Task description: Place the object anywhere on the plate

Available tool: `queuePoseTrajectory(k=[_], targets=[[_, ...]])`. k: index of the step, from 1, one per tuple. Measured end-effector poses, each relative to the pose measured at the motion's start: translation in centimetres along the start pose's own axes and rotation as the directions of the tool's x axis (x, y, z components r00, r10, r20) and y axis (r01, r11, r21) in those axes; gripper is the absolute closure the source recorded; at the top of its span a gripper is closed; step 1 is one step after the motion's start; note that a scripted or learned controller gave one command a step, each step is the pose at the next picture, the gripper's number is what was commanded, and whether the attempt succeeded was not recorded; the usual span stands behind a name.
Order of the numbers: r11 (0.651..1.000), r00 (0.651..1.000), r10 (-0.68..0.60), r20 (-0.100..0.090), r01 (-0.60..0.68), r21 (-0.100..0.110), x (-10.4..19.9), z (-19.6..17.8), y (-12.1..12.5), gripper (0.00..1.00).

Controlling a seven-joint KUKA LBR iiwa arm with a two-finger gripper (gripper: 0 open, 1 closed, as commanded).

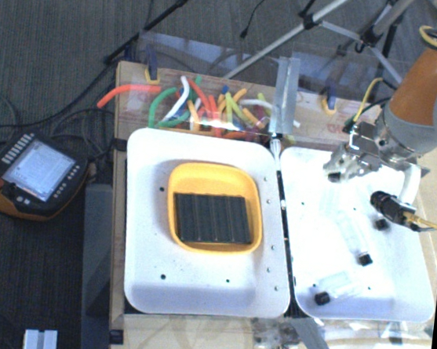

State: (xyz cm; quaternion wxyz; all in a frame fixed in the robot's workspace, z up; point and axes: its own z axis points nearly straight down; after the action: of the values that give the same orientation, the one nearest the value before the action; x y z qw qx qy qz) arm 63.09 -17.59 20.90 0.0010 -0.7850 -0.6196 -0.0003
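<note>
End effector [345, 163] right of yellow plate [174, 204]; grip state cannot be told.
Likely pick step: clear black-capped object [339, 285], right of plate, awaits grasp.

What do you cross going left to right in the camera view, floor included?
handheld pendant → yellow plate → gripper → orange band on the arm. The bins and what lies in them are left out because they overlap these.

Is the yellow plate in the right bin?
No, the plate sits in the left bin.
</note>
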Motion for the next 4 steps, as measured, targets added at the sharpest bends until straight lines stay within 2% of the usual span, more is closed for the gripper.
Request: queuePoseTrajectory(k=[1,2,3,4], targets=[[0.991,0.991,0.131,0.010,-0.131,-0.002,3.8,7.1,-8.8,1.00],[0.989,0.989,0.148,0.023,-0.148,-0.014,2.5,6.9,-8.7,0.00],[0.950,0.950,-0.312,0.003,0.312,-0.001,-0.6,1.7,-7.8,0.00],[0.929,0.929,-0.369,0.003,0.369,-0.002,-5.7,-0.7,-3.6,0.00]])
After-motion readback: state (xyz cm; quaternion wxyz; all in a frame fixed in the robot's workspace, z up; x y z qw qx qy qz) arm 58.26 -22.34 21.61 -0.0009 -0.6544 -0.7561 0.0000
